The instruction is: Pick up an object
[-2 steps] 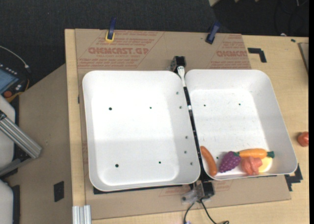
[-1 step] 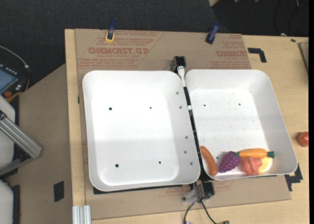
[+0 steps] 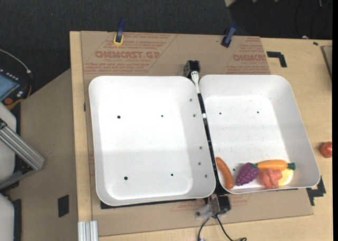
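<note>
Several toy foods lie along the near edge of the right bin (image 3: 264, 108). An orange sausage-shaped piece (image 3: 224, 173) rests by the bin's left wall. Beside it sits a purple bunch of grapes (image 3: 246, 174). To the right are an orange carrot with a green tip (image 3: 275, 165), a red piece (image 3: 269, 178) and a yellow piece (image 3: 285, 177), packed close together.
The left bin (image 3: 142, 140) sits beside the right one, joined along a black centre strip (image 3: 203, 124). A small red object (image 3: 326, 150) lies on the bench outside the right bin. Blue clamps (image 3: 120, 31) (image 3: 229, 35) hold the cardboard at the far edge.
</note>
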Controlling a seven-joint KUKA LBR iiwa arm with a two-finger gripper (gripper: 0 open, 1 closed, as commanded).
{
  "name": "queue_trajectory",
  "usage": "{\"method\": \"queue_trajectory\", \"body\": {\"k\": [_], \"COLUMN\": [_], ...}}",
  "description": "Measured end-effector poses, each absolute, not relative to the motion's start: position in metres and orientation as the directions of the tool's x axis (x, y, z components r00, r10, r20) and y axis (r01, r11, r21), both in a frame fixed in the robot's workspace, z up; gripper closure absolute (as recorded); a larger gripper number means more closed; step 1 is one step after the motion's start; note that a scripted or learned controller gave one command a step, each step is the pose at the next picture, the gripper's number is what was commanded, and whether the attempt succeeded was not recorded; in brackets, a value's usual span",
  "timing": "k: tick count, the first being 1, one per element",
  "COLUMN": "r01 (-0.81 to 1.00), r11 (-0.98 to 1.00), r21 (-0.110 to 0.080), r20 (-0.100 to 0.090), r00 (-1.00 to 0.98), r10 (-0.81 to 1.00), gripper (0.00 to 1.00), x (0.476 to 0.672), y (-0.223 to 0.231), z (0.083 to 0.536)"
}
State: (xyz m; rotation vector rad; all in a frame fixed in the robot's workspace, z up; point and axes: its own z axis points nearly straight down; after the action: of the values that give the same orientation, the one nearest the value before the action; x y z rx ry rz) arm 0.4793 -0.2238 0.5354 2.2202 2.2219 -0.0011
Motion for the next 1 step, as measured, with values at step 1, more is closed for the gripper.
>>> {"method": "queue_trajectory", "body": {"k": [1], "r01": [1.000], "r11": [0.001], "r21": [0.000], "r20": [-0.001], "r00": [-0.001], "r10": [1.000], "gripper": [1.00], "x": [0.4793], "y": [-0.2238], "z": [0.5354]}}
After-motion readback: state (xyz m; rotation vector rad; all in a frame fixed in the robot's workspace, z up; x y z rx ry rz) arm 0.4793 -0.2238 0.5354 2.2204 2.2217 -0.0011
